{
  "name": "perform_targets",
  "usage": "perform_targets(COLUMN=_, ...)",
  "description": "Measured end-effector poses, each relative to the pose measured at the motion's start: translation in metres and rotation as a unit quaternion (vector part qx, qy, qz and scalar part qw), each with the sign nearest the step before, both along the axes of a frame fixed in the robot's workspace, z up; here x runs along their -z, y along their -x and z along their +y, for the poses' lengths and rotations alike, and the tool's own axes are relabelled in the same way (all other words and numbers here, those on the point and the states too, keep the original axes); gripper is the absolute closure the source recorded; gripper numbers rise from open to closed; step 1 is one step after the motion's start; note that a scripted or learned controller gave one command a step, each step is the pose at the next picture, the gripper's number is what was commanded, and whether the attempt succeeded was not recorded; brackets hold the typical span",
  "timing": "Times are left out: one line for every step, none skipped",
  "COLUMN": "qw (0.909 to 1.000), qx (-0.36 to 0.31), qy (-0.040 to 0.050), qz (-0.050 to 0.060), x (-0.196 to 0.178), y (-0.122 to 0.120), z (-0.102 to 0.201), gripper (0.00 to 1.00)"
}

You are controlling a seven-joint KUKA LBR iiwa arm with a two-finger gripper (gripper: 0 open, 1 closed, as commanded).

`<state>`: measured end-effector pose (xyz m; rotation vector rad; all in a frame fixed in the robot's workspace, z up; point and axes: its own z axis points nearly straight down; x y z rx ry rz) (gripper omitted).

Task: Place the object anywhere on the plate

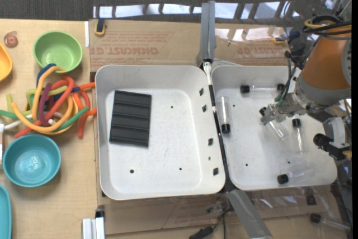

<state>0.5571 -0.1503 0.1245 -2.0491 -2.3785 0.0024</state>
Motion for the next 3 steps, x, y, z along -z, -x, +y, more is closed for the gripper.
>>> perform_targets(qw=0.9998, qx=0.019, qy=0.0011, qz=-0.002, x=-0.065, y=-0.028, z=-0.073, gripper=1.0)
perform_targets(qw=0.998, qx=-0.063, qy=-0.0004, qz=0.0, x=-0.033, y=0.052, z=-0.072, gripper=1.0)
perform_targets(qw=0.9992, qx=-0.041, qy=0.0006, qz=-0.002, x=-0.076, y=0.02, z=-0.072, gripper=1.0)
